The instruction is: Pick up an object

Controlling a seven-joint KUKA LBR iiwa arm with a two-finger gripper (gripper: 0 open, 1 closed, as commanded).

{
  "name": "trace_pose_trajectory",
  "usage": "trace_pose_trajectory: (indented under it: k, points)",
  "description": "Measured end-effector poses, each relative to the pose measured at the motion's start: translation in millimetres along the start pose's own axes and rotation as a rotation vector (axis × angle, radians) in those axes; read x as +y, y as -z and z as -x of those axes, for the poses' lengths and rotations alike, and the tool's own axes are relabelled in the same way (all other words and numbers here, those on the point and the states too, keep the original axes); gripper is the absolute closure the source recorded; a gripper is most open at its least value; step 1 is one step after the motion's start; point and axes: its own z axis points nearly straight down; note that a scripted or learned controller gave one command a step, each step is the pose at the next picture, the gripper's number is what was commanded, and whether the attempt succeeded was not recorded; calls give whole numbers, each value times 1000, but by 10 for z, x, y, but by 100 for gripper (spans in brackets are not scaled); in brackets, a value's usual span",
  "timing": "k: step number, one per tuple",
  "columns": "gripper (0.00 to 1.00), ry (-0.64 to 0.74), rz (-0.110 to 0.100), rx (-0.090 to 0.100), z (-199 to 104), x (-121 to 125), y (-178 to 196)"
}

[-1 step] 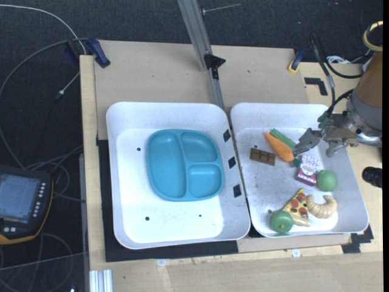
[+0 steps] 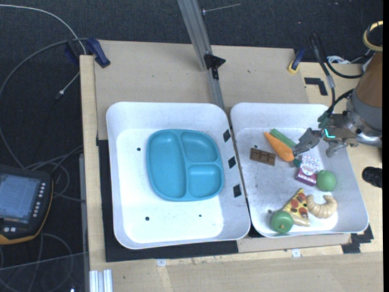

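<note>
The right bin [image 2: 243,126] holds several toy foods: an orange carrot [image 2: 278,146] lying against a green piece [image 2: 283,136], a brown chocolate bar [image 2: 263,157], a purple-and-white packet [image 2: 308,169], a green ball [image 2: 326,180], a pizza slice [image 2: 297,204], a croissant [image 2: 322,206] and a green apple [image 2: 281,221]. My gripper [image 2: 320,143] hovers over the bin's upper right part, just above the packet and right of the carrot. Its fingers are spread open, and nothing shows between them.
The left bin [image 2: 124,181] carries a blue divided plate [image 2: 184,164]. A metal pole [image 2: 197,29] slants down to the gap between the bins. Cables and a handheld pendant [image 2: 21,202] lie off the bench's left side.
</note>
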Motion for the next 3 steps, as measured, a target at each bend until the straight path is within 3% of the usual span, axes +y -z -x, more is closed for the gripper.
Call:
trace_pose_trajectory:
  k: [1,3]
  points:
    - [0,-2,-7,2,-13,-42,-630]
    - [0,-3,5,-6,26,-17,-1479]
